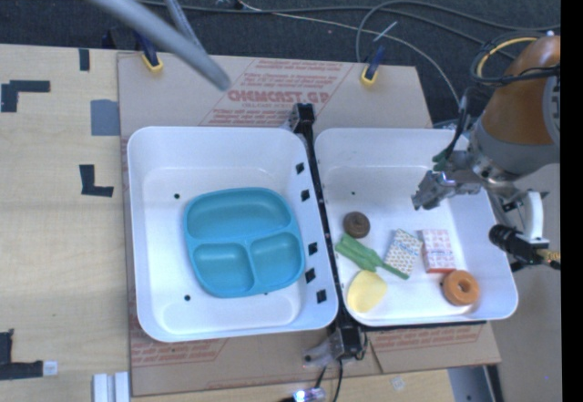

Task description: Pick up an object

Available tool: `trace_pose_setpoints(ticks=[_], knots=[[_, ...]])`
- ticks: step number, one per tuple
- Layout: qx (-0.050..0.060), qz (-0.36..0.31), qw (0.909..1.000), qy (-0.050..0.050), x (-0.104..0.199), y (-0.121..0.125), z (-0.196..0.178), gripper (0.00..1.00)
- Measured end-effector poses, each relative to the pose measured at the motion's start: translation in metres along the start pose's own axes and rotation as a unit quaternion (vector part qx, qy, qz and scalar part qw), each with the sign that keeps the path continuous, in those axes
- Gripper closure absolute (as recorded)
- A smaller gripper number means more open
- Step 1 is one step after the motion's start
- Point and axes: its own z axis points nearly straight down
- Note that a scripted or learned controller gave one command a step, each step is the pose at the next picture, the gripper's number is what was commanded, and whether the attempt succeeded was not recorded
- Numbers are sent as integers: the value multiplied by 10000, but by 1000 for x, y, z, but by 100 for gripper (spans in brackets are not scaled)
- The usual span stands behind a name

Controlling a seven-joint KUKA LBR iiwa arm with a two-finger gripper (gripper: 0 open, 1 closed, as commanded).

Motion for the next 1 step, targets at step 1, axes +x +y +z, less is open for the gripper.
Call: trace_pose_setpoints(ticks=[1], knots=[[-7,-4,10000,-5,0,11,-53,100]])
